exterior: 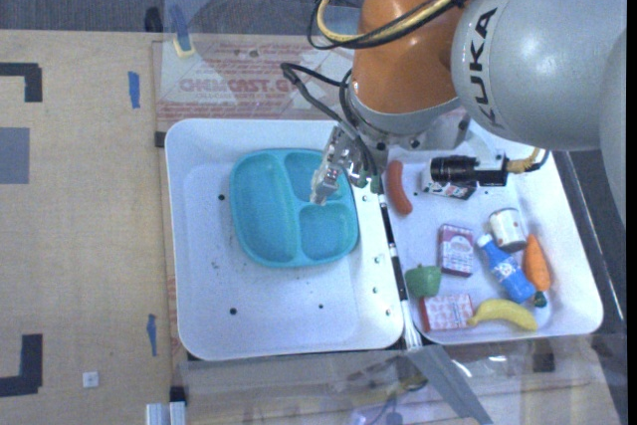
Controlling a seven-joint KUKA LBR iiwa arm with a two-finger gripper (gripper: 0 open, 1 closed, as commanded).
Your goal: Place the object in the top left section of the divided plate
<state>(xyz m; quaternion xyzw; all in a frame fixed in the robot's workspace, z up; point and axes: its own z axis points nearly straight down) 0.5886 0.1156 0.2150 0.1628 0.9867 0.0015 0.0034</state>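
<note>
The pale wooden bench carries scraps of blue tape and black angular marks. On it sits the left bin, shallow, white and round-cornered, its floor scuffed with dark specks. In this bin lies the divided plate – smooth turquoise plastic, rounded, with low ridges splitting it into one long section on the left and two smaller ones on the right. The metal gripper hangs over the upper right section, close to the ridges (whether it is parted or closed, and whether it grips anything, I cannot tell). Above it bulges the arm, glossy orange dome and grey shell.

The right bin holds a reddish sausage just beside the shared rim, a green pepper, a small maroon carton, a flat red packet, a curved yellow banana, a blue bottle, a stubby pale can and a tapered orange carrot – all clustered near one another.
</note>
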